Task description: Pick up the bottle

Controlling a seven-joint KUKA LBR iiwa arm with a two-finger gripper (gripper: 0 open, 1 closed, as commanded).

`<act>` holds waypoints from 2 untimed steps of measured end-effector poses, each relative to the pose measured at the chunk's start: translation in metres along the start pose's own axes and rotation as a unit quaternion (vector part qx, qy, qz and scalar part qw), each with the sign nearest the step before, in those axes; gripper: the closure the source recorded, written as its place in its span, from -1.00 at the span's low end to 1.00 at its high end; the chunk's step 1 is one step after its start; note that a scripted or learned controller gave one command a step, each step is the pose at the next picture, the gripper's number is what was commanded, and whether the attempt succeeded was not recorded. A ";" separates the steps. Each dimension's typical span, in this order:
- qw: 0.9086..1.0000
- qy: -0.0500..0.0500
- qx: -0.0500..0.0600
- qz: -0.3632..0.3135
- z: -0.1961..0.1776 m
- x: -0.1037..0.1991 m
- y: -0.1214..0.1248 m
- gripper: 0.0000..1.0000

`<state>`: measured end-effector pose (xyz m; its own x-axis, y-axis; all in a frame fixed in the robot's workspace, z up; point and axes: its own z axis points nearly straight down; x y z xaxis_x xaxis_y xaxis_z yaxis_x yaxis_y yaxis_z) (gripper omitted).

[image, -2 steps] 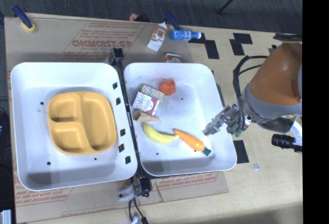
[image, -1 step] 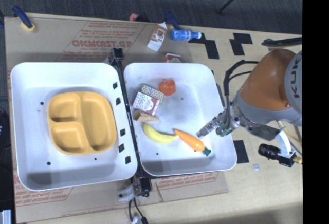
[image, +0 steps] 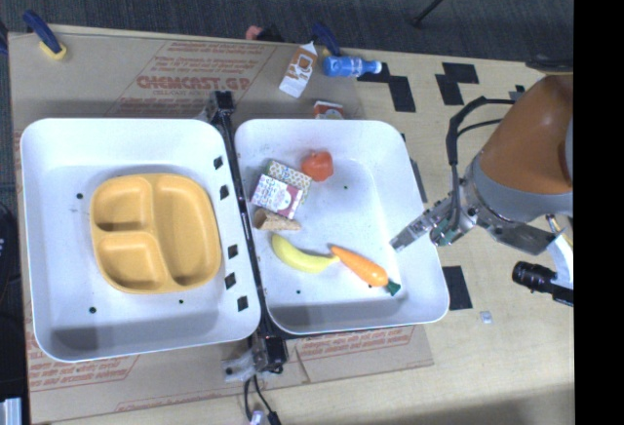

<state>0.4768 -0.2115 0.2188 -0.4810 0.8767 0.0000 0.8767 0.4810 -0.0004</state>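
Note:
A small blue bottle [image: 350, 67] lies on its side on the bench behind the right bin [image: 419, 170], outside both bins. My gripper [image: 413, 232] hangs over the right rim of that bin, well in front of the bottle and to its right. The grey arm with its orange band [image: 531, 145] reaches in from the right. Nothing shows in the gripper.
In the right bin lie a patterned box [image: 281, 190], a red tomato [image: 317, 165], a banana [image: 300, 255] and a carrot [image: 363, 268]. The left bin [image: 49, 218] holds a yellow divided plate [image: 156, 230]. A small carton [image: 298, 70] lies beside the bottle.

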 end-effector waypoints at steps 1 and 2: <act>0.999 0.000 0.000 -0.033 -0.001 0.000 0.000 1.00; 0.995 0.002 0.001 -0.101 0.028 0.001 0.000 1.00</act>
<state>0.4764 -0.2105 0.1912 -0.6475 0.7621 0.0034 0.7621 0.6475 -0.0017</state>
